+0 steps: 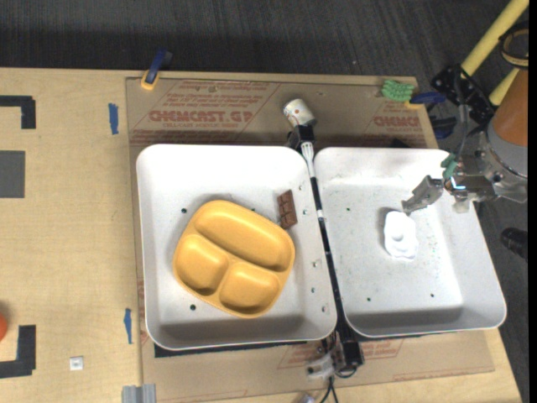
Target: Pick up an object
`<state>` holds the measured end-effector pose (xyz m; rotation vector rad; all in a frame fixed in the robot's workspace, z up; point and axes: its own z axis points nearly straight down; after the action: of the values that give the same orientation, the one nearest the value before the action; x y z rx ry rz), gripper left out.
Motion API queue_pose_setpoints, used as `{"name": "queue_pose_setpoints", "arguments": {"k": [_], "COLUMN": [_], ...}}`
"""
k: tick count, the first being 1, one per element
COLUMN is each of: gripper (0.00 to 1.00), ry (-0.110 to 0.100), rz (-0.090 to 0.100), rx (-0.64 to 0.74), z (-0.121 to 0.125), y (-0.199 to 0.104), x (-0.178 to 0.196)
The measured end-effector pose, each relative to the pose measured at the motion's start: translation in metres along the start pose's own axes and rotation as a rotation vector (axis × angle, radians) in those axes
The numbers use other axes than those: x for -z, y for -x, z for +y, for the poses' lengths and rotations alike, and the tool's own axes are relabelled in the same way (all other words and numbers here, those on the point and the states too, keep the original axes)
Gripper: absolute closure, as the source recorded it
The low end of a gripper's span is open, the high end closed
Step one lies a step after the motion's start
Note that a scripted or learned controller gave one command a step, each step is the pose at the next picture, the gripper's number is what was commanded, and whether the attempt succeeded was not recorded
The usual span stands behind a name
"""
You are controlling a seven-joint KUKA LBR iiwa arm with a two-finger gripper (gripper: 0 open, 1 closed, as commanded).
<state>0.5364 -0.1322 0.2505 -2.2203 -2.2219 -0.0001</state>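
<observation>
Hand (422,194) hovering over right bin (470,300), grip state unclear, just above small white object (399,235).

- Grey metal gripper (422,196), slim fingers, small teal marking at the wrist
- Orange band on the arm (510,116), grey housing beneath it

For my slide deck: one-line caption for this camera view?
Gripper poised above a white object in the right bin; yellow divided tray fills the left bin.
</observation>
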Motion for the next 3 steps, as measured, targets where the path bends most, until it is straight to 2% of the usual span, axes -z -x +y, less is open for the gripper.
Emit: {"name": "queue_pose_setpoints", "arguments": {"k": [1, 2, 3], "gripper": [0.00, 0.00, 0.00], "ry": [0.001, 0.005, 0.003], "rz": [0.000, -0.002, -0.001], "rx": [0.267, 0.299, 0.543], "z": [-0.020, 0.033, 0.020], "y": [0.031, -0.006, -0.023], "x": [-0.145, -0.165, -0.165]}}
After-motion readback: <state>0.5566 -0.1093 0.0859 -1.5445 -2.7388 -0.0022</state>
